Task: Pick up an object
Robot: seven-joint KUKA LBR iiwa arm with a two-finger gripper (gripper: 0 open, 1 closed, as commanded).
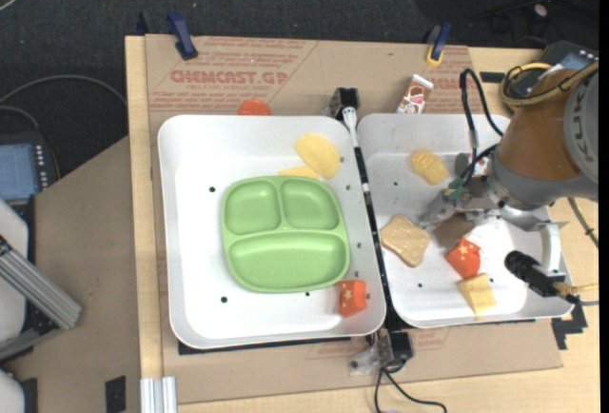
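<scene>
Camera view looks down on a cardboard-covered worktop carrying two shallow white bins side by side. The left bin holds a green divided plate near its middle, a yellow lemon-shaped piece at its far right, and a small orange-red block at its near right corner. The right bin holds a yellow corn-like piece toward the far side, a slice of toast at its left, a red strawberry-like piece near the middle, and a yellow cheese wedge at the near edge.

The arm reaches in from the right over the right bin. Its end effector sits low between the corn-like piece and the strawberry-like piece, just right of the toast. Whether its fingers are wide or narrow I cannot tell, since the wrist covers them, and no object shows between them.

A small carton lies on the worktop beyond the right bin. Blue clamps grip the far edge of the cardboard.
</scene>
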